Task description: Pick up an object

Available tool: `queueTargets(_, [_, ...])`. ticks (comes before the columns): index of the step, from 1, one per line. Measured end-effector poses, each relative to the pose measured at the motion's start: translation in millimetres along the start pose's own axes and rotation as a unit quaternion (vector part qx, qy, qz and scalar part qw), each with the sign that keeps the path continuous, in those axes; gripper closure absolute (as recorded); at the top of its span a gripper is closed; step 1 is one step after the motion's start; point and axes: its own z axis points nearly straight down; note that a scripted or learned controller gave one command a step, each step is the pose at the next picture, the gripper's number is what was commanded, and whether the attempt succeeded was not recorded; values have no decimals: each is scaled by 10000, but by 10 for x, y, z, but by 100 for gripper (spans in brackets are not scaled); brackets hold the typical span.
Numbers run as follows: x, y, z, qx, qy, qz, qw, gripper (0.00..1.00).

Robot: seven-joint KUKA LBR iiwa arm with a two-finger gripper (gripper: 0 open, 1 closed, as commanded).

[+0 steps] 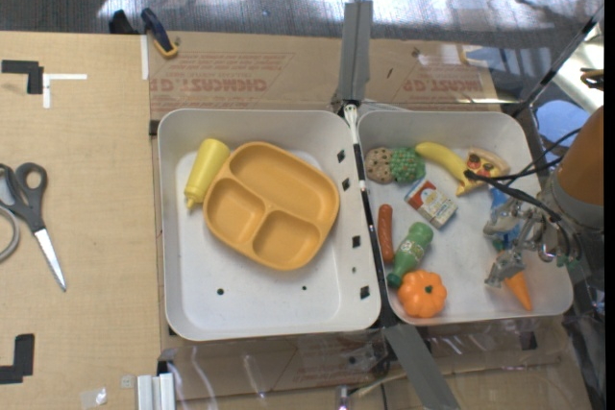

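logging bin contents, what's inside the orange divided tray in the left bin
The orange divided tray shows three bare compartments. A yellow bottle lies beside it, outside. Whatever is under the tray is hidden.

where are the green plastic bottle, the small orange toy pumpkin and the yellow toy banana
green plastic bottle point(410, 253), camera view, middle of its body
small orange toy pumpkin point(423, 294), camera view, centre of its rounded top
yellow toy banana point(440, 157), camera view, middle of its curve

An orange-yellow tray point(271, 216) is sitting in a white bin point(192, 302). A green bottle point(411, 252) is lying beside an orange pumpkin point(423, 293).
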Motion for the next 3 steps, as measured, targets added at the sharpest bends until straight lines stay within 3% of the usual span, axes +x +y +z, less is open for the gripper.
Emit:
queueTargets(1, [-13,5,-81,0,-10,-6,10000,100])
queueTargets(2, [-513,837,-1352,1,-2,-270,9996,100])
queueTargets(3, [225,344,-306,3,4,-441,9990,100])
